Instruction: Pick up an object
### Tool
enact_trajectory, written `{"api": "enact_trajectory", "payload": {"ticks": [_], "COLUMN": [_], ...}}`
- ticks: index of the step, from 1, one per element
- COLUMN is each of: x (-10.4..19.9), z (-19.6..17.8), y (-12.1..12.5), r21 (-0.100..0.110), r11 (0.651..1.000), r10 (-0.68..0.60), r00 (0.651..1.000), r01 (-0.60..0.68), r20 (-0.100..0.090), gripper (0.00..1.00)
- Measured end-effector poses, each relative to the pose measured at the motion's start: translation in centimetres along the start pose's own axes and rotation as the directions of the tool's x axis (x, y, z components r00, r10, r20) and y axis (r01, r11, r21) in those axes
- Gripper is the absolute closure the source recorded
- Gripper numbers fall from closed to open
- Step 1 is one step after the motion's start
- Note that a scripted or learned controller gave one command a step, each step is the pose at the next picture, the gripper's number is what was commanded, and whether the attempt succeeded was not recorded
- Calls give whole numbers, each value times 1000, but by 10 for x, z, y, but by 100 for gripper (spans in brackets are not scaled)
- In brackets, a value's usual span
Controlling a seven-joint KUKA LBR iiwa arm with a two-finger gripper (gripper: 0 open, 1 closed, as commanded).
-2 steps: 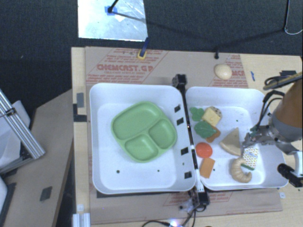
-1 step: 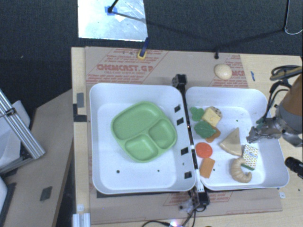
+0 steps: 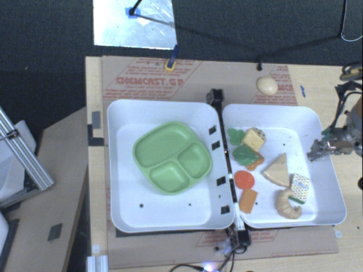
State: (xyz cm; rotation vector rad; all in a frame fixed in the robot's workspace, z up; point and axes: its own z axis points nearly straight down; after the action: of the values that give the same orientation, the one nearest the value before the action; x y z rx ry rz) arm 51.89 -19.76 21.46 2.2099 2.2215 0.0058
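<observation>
The right bin holds several toy foods. A green leafy piece and a yellow dotted block lie at its far left, with another green piece just below them. Nearer the front are a red-orange disc and an orange block. A pale bread wedge, a small patterned packet and a croissant lie toward the middle and front. My gripper hangs at the bin's right rim, to the right of the wedge and apart from every item.
The left bin holds a green divided plate. A beige egg-shaped object rests on the cardboard behind the right bin. A yellow clip and a silver sheet lie further back. A metal rail slants at the far left.
</observation>
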Motion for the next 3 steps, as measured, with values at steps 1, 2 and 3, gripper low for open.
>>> {"api": "enact_trajectory", "payload": {"ticks": [1, 2, 3], "x": [0, 61, 118], "z": [-11, -5, 3], "y": [1, 9, 11], "r21": [4, 7, 6], "r11": [1000, 1000, 1000], "r10": [0, -5, -5], "r00": [1000, 1000, 1000], "r01": [0, 5, 5], "r20": [-2, -6, -5], "gripper": [100, 100, 100]}}
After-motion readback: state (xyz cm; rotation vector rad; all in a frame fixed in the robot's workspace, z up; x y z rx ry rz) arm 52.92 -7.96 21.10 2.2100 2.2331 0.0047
